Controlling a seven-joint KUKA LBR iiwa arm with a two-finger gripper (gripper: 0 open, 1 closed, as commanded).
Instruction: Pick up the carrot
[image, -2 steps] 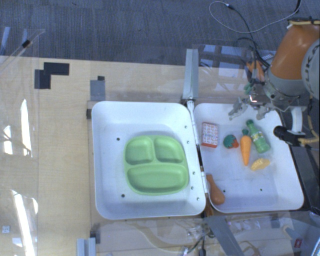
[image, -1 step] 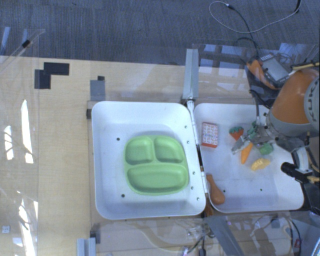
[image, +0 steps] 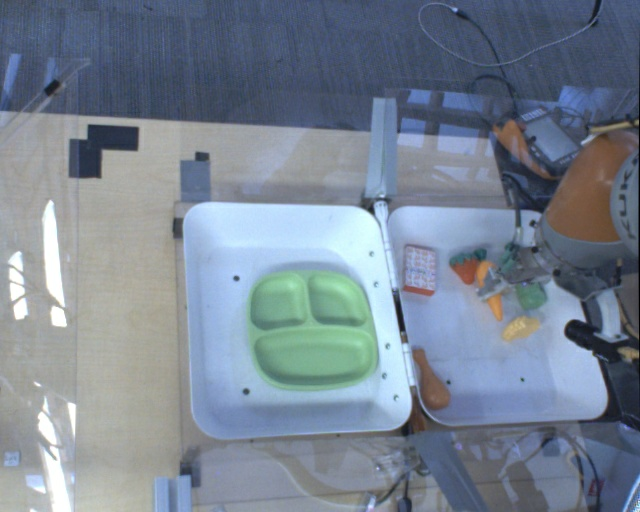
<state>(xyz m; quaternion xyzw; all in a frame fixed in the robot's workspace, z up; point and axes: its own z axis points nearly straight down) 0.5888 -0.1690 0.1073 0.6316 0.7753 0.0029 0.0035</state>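
Note:
The carrot (image: 496, 306) is a small orange piece lying in the right white bin (image: 560, 395), near its middle right. My gripper (image: 503, 281) has come down from the right directly over it, and its grey tip crosses the carrot's upper part. A second orange bit (image: 484, 270) shows just above the tip; I cannot tell whether it belongs to the same carrot. The arm's orange band (image: 590, 195) rises above the bin's right edge.
Close around the gripper lie a red item with green leaves (image: 464, 267), a green item (image: 531, 296) and a yellow corn piece (image: 520, 327). A red-and-white box (image: 420, 270) and a brown-orange item (image: 430, 380) sit along the bin's left side. The left bin (image: 215, 300) holds a green divided plate (image: 312, 330).

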